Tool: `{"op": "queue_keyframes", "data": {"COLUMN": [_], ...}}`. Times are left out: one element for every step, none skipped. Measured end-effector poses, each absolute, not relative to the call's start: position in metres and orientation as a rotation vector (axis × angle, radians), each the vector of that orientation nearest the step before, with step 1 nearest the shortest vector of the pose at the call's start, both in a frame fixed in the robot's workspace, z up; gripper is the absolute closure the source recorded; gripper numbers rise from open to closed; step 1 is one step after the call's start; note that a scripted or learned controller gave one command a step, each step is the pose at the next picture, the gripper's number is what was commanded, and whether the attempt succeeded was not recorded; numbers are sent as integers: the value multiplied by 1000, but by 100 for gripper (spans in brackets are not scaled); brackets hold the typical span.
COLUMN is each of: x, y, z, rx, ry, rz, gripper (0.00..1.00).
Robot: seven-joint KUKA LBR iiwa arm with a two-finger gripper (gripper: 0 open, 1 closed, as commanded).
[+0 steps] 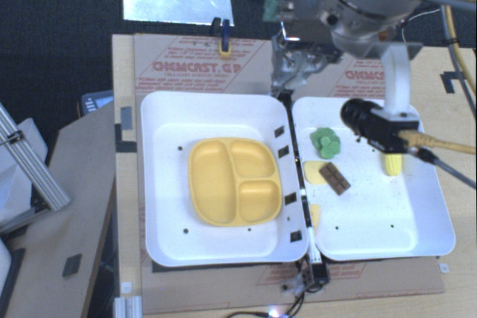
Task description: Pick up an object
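The gripper (pixel 292 74) hangs at the far end of the ridge where the left bin (pixel 160 234) meets the right bin (pixel 417 234), and its state I cannot tell from here; nothing visibly hangs from it. The candidates sit in the right bin: a green piece (pixel 326 141), a brown chocolate bar (pixel 335 178) on a pale yellow card (pixel 313 172), and a yellow piece (pixel 393 163) half under the black camera unit (pixel 376 124). The yellow divided plate (pixel 232 182) lies alone in the left bin. My worry (a real one) is a descent onto the bin walls, or the flat bar sliding away.
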State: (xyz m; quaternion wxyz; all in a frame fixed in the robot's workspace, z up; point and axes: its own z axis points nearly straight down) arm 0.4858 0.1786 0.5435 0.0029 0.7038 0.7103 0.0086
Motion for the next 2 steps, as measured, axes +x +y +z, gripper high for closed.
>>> {"op": "queue_keyframes", "data": {"x": [485,521], "y": [238,154], "z": [440,468], "rx": [2213,2226], "ry": [2236,2211], "rz": [-12,5], "gripper": [100,100]}}
